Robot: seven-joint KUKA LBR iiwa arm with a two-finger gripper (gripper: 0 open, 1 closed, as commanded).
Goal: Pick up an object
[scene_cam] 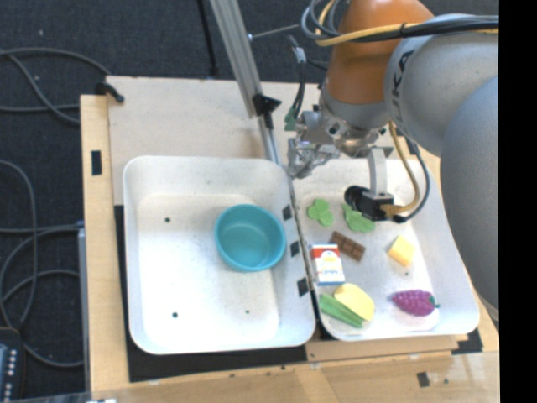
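- In the camera view, we saw the gripper [304, 164] hanging above the back edge where the 2 bins met; we could not tell how its jaws stood.
- The left bin [159, 309] held 1 blue bowl [249, 237].
- The right bin [457, 296] held toy foods: a green leaf [320, 212], chocolate bar [347, 247], cheese wedge [402, 251], small carton [327, 266], corn cob [352, 302] and purple grapes [414, 302].
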